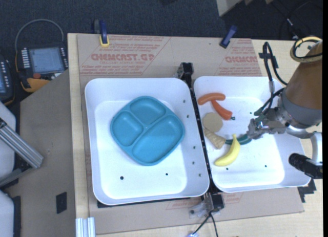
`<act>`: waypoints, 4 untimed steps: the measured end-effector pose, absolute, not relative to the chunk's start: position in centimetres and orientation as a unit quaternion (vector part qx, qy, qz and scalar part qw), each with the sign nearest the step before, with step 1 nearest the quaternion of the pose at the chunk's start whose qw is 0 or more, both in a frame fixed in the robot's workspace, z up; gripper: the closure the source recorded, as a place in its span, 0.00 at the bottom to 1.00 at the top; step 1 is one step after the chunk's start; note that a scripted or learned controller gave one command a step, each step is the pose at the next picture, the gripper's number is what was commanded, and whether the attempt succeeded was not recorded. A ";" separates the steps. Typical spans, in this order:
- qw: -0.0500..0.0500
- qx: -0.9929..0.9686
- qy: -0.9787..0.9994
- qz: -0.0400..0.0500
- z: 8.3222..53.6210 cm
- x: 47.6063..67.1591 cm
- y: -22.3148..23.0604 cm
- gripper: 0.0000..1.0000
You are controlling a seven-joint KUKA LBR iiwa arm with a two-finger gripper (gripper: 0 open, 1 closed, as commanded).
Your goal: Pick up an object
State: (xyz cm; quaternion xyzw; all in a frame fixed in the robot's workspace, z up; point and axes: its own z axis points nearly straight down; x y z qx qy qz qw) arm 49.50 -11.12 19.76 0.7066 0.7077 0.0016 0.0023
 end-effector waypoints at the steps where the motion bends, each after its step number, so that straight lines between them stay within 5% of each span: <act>1: 0.002 0.707 0.708 0.001 22.5 49.6 -11.1 1.00; 4: 0.001 0.705 0.709 0.002 21.8 59.8 3.7 1.00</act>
